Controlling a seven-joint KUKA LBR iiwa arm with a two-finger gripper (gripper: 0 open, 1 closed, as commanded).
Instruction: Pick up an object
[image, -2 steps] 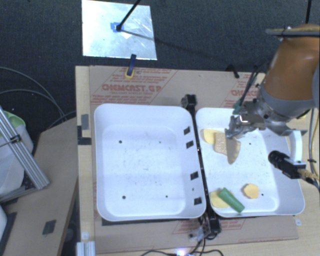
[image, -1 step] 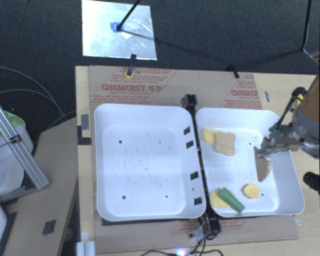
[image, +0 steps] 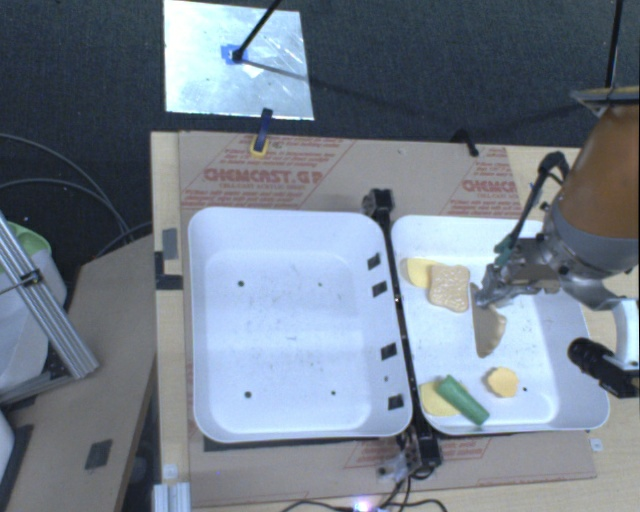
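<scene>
On dark carpet (image: 80, 80) a foil sheet (image: 238, 60) lies behind the bench (image: 330, 165). Next comes the left bin (image: 290, 325), then the right bin (image: 570, 400) with cracker (image: 450, 287), green stick (image: 461, 397) and yellow pieces (image: 502, 381). Whether the gripper (image: 492, 290) above a tan piece (image: 488, 332) grips, I cannot tell.

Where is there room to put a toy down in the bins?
The left bin has a wide bare floor, wall to wall. The right bin is crowded: tan pieces, a green stick and yellow bits lie near the gripper. Its far strip looks bare.
</scene>
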